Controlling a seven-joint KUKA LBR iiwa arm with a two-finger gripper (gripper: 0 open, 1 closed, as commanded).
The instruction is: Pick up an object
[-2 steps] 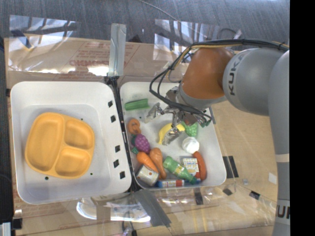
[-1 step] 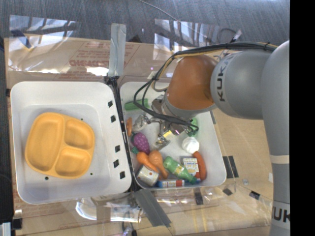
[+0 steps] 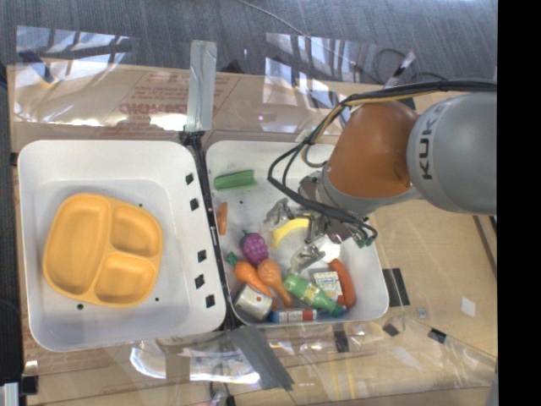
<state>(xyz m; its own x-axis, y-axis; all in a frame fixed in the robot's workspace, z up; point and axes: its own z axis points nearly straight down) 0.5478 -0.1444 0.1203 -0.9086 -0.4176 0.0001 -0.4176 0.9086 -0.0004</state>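
- The gripper (image 3: 314,242) is hanging low inside the right bin (image 3: 372,269), under the arm's orange band (image 3: 372,155); its metal parts are crowding together there, and whether it is spread or pressed together cannot be told.
- A yellow toy banana (image 3: 290,230) is lying just beside the gripper on its left, seeming to touch it; nothing is visibly sitting between the gripper's tips.
- A purple bunch of grapes (image 3: 254,248) is resting left of the banana, near the bin's middle.
- Below the gripper, a green toy bottle (image 3: 314,293) is lying at a slant, with a red sausage-shaped toy (image 3: 343,282) just to its right.
- An orange carrot (image 3: 251,277) and a second orange toy (image 3: 275,277) are lying side by side left of the bottle.
- A green cucumber-like piece (image 3: 234,178) is lying near the bin's far wall, well apart from the gripper.
- In the left bin (image 3: 34,311), a yellow divided tray (image 3: 103,249) is sitting flat.
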